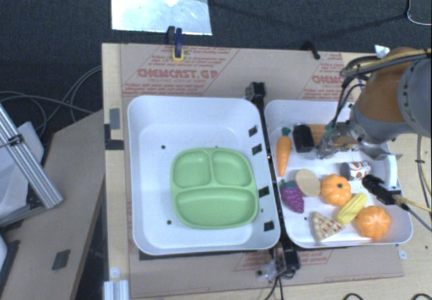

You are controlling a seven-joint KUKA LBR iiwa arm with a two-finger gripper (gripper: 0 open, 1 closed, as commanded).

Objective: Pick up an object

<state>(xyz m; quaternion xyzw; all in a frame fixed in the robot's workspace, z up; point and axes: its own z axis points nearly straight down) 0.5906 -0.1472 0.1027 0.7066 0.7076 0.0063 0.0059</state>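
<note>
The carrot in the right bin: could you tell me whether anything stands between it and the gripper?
Yes. A dark block sits just right of the carrot, between it and the gripper, which hovers over the right bin.

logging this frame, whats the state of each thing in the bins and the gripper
green plate: flat in left bin, nothing on it
carrot: lying in right bin, by its left wall
grapes: lying below the carrot
pumpkin: resting mid-bin
corn: lying beside the pumpkin
pizza slice: flat at front edge
gripper: low over right bin, nothing seen held
</note>
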